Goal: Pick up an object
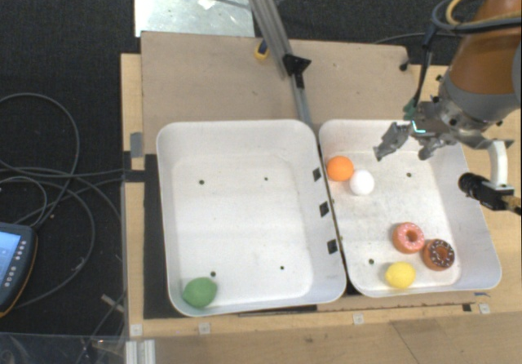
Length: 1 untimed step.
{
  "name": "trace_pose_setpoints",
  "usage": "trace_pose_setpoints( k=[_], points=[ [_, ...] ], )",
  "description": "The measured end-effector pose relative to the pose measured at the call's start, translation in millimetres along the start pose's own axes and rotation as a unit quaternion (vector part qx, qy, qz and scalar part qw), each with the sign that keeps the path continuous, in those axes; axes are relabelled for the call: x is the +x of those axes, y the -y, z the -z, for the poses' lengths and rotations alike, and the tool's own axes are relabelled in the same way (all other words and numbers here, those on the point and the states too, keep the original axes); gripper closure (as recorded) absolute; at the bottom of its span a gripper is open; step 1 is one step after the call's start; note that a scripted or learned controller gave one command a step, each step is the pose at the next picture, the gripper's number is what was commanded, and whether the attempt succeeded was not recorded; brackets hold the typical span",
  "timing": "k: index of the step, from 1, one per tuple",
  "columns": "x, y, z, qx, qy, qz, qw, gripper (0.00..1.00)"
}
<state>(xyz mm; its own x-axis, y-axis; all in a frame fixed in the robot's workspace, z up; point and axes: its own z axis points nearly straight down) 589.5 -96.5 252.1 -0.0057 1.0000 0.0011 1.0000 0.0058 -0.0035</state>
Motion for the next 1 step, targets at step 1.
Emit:
trace_pose_setpoints(
  k=[1],
  points=[
    [-0.2,-0.7,2.2,-0.002,0.0,-0.001,1.0,0.0]
  ],
)
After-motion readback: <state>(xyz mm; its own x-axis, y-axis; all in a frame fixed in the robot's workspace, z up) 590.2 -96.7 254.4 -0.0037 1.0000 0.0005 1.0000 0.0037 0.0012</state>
